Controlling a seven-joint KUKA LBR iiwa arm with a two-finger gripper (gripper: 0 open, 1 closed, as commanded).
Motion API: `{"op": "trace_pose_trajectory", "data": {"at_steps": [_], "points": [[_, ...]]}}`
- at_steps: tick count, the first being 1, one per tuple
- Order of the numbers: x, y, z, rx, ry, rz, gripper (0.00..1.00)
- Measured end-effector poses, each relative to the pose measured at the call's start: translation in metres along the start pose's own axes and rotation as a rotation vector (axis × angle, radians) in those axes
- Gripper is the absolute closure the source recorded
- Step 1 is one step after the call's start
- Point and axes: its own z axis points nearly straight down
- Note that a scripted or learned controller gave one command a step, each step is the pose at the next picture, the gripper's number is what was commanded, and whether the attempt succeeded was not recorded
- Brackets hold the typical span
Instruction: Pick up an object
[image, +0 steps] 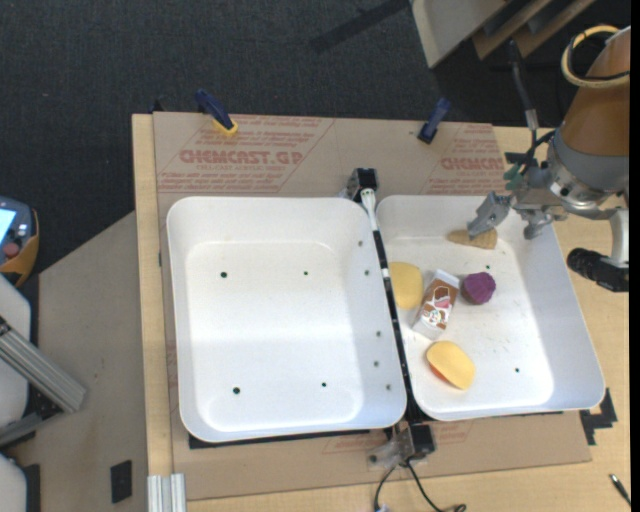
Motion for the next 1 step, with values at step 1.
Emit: {"op": "trace_pose_trajectory", "data": {"at_steps": [1], "points": [[0.0101,0.0436,0.1052,-0.008,-0.002,-0.001,0.00]]}}
